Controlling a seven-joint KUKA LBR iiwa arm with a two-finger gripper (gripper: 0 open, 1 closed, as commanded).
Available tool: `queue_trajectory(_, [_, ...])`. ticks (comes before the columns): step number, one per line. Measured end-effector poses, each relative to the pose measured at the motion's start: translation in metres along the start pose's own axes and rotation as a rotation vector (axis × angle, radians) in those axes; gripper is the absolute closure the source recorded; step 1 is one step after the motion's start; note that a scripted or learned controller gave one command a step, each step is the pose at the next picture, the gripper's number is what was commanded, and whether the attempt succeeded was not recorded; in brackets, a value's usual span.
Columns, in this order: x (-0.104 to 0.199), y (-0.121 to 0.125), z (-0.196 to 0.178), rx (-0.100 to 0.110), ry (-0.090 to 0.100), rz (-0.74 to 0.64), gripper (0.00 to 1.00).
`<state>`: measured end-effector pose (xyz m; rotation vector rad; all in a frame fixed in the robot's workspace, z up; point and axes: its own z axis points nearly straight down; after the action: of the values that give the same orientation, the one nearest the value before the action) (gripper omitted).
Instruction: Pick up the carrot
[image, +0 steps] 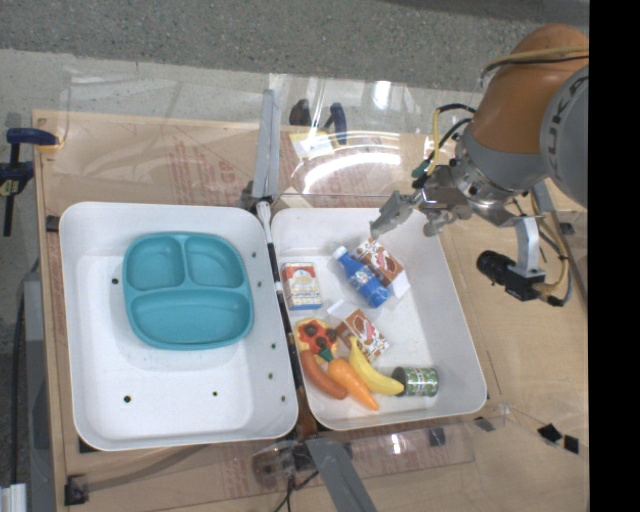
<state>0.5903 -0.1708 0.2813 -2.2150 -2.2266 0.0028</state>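
Pincer (412, 210) hangs over right white bin's (455, 315) far edge; whether open or closed, cannot tell. Your target, small orange plastic carrot (354, 384), lies flat in near left corner, well apart from pincer, wedged between yellow toy banana (373, 371) and reddish toy sausage (321, 375). Likely light, rigid, smooth, slippery. Grip across thick middle.
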Motion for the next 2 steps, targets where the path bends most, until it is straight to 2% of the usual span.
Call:
queue_trajectory(1, [0.019, -0.051, 0.043, 0.0, -0.001, -0.065, 0.0])
queue_trajectory(2, [0.046, -0.134, 0.112, 0.002, 0.002, -0.297, 0.0])
